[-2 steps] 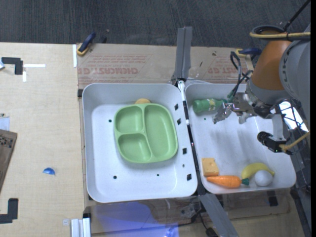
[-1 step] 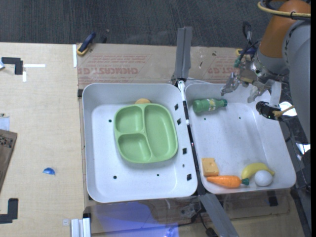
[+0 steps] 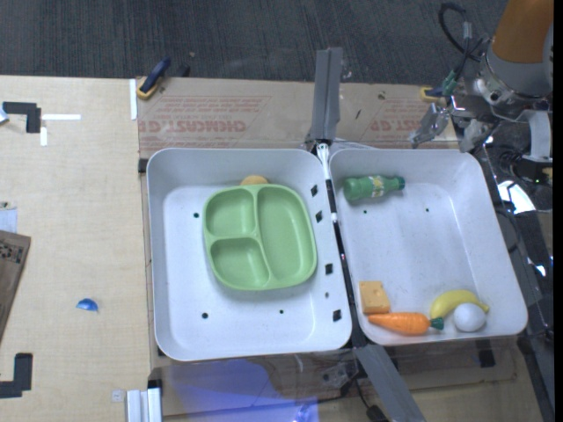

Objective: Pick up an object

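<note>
The claw (image 3: 437,121) is seen at the upper right of the frame, above the right bin's (image 3: 501,236) far rim; its state cannot be told. Nothing is held. Nearest lies 1 green bottle (image 3: 373,186), on its side at that bin's upper left. A descent centred across its body is advised.
</note>
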`<state>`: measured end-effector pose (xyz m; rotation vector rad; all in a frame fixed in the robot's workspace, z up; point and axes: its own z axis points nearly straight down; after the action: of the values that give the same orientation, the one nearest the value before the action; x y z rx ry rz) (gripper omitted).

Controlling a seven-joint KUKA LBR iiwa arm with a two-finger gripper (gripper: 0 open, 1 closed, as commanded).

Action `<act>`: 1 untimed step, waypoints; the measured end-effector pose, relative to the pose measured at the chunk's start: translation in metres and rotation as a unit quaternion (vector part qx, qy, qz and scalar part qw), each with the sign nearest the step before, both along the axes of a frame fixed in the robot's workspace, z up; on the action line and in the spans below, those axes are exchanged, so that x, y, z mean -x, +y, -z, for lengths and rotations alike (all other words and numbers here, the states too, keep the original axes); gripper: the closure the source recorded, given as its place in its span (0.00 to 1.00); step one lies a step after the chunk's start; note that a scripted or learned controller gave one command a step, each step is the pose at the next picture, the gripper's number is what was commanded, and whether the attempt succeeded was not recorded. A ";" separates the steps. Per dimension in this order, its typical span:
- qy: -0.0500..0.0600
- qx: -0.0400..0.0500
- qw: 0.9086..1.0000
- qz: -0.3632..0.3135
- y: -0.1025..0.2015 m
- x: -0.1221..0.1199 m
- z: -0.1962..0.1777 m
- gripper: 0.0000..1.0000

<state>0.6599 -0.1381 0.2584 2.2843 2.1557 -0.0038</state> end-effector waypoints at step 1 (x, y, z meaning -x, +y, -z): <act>0.001 -0.001 0.994 -0.106 0.044 0.001 0.114 0.00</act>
<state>0.6591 -0.0936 0.1439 2.0441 2.3880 -0.0031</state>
